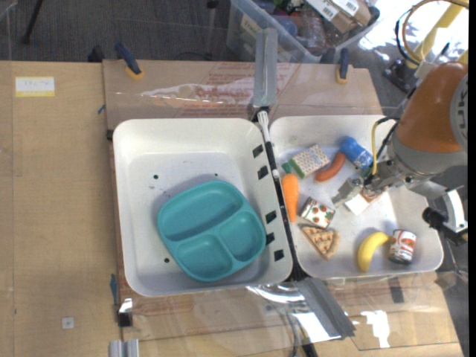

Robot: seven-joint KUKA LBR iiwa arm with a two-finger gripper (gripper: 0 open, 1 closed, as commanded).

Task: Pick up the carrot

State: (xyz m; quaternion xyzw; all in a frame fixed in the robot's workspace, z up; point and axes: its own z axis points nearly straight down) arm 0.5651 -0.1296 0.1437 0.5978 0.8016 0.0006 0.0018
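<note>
arm (435,117) reaches in from right, wrist lowered.

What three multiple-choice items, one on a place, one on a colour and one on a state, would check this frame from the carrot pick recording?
1. Where does the carrot lie?
A. In the right bin, against the wall it shares with the left bin
B. On the divided plate
C. Beside the banana

2. What colour is the divided plate in the left bin?
A. Red
B. Teal
C. Yellow

3. How does the carrot stand relative to the gripper?
A. Lifted between its fingers
B. Lying in the bin, apart from the gripper
C. Pressed under the gripper

Answers:
1. A: the carrot rests at the left edge of the right bin, by the divider.
2. B: the plate's three compartments are all teal.
3. B: the gripper sits further right, over a small white packet, with a strawberry carton between it and the carrot.
</note>
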